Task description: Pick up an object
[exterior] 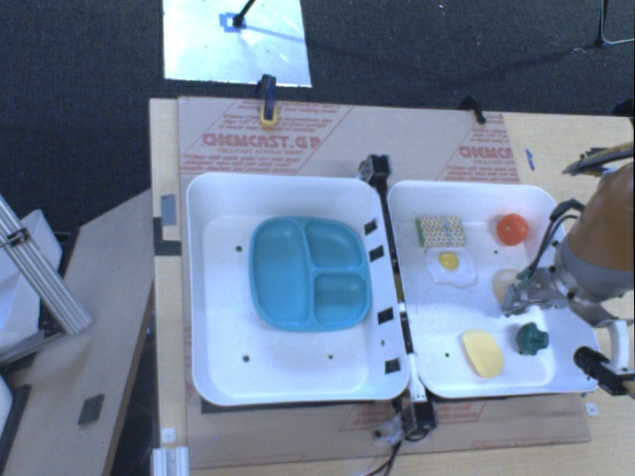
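1. Two shallow white bins sit side by side on my bench; I read them from the left bin (213,266) across to the right bin (417,365).
2. Lying flat in the left bin I see a blue divided plate (308,274), roughly in the middle, clear of the walls.
3. At the back of the right bin, near the divider, I see a small patterned rectangular pad (440,231).
4. Just in front of that pad lies a toy fried egg (451,266), white with a yellow yolk.
5. Toward the front of that bin I see a pale yellow oval piece (482,353), lying apart from the egg.
6. Farther right, at the back, an orange ball (512,228) rests near the far wall.
7. A small dark green object (532,339) sits near the front right, just beside the gripper.
8. The gripper (518,300) hangs over the right bin's right side, between ball and green object; I cannot tell how it is set, and I see nothing held.
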Motion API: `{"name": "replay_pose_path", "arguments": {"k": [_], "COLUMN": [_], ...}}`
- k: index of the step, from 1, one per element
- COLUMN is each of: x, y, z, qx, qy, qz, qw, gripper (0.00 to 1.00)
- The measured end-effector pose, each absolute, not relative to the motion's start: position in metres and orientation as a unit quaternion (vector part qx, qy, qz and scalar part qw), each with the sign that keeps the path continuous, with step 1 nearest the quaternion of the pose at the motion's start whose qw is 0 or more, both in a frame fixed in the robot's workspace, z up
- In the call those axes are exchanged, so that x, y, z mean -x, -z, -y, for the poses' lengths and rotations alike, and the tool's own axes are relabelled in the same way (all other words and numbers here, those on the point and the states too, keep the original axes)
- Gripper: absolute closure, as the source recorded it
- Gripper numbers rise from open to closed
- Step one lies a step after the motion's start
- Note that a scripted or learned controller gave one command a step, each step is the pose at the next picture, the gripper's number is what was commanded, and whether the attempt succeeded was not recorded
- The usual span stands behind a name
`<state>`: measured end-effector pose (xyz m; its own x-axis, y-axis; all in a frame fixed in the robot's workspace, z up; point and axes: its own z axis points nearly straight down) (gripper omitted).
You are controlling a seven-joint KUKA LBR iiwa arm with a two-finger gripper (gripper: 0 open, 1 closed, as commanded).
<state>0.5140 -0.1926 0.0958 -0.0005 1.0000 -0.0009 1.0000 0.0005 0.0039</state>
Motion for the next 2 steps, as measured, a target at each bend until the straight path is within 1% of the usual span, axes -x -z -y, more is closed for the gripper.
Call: {"name": "replay_pose_path", "arguments": {"k": [2], "x": [-0.524], "y": [-0.188], "z": [0.206], "qx": [-0.706], "qy": [-0.0014], "qz": [-0.708], "qw": [0.004], "gripper": [1.00]}}
